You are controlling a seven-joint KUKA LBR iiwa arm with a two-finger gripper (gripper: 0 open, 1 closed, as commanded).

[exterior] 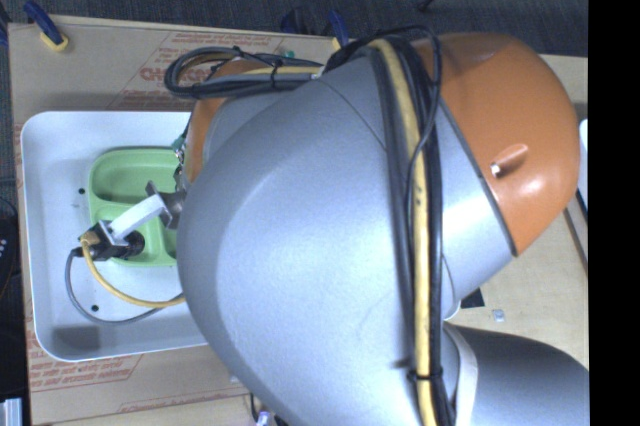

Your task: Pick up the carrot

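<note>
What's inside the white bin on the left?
A green dish sits in the white bin. The grey arm covers the bin's right part, so anything there is hidden.

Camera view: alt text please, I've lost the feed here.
The grey arm with its orange band looms close to the camera, reaching from the right over the left white bin. A green dish lies in that bin, partly hidden under the arm.
</note>
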